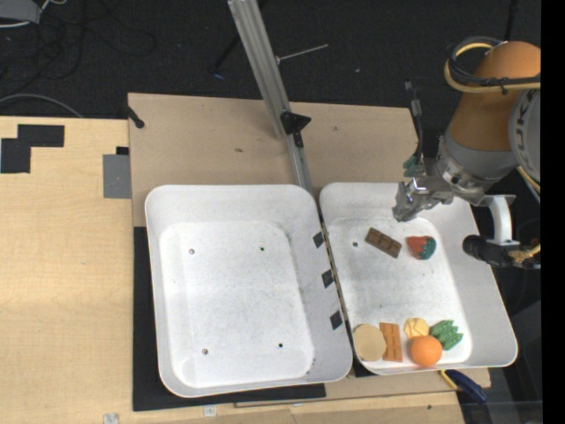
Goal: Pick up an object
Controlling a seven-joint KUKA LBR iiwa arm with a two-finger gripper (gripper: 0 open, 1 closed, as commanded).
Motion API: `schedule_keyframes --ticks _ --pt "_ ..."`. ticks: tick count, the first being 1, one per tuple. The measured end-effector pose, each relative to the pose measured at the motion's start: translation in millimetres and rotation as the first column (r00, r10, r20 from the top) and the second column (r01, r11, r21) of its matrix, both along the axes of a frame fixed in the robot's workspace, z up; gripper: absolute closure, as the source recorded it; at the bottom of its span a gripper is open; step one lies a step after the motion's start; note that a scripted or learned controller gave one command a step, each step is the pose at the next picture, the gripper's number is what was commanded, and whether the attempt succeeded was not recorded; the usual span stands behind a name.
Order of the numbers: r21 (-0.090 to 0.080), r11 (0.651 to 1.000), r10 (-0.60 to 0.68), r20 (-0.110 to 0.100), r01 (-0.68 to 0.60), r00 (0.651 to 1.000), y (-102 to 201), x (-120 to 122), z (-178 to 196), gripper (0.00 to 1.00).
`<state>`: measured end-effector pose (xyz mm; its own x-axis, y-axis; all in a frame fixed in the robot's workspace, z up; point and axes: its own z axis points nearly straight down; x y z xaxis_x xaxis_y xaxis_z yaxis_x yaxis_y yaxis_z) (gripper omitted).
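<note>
Camera view: two shallow white bins sit side by side on the bench. The left bin (pixel 234 290) has nothing the arm is working toward; the right bin (pixel 481 316) holds all the loose items. The arm (pixel 494 117) enters from the right side of the view, orange band uppermost, and ends in the gripper (pixel 413 203), which hangs over the far part of the right bin.

Gripper state: the fingertips are too small and too dark against the bin floor to judge their spread. Nothing is visible between them.

Candidate objects, by closeness to the gripper:
- Brown bar (pixel 383 242). Lies just toward the camera and slightly left of the gripper. Its long axis runs diagonally, upper left to lower right in the view.
- Red and teal piece (pixel 421 246). Lies almost straight toward the camera from the gripper, beside the bar but apart from it.

A cluster rests well apart along the near rim: tan disc (pixel 369 342), orange slab (pixel 391 342), orange ball (pixel 425 351), yellow piece (pixel 416 327) and green piece (pixel 447 333).

Judgement: the shortest move is a short shift toward the camera, then descent. For the bar, the fingers should close across its short axis.
</note>
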<state>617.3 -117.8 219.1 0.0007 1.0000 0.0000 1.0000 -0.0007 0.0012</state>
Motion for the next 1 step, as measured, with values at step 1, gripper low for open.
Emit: schedule_keyframes --ticks 1 --pt "0.003 1.000 0.004 -0.004 -0.004 1.000 52.6 -9.7 11.4 1.00"
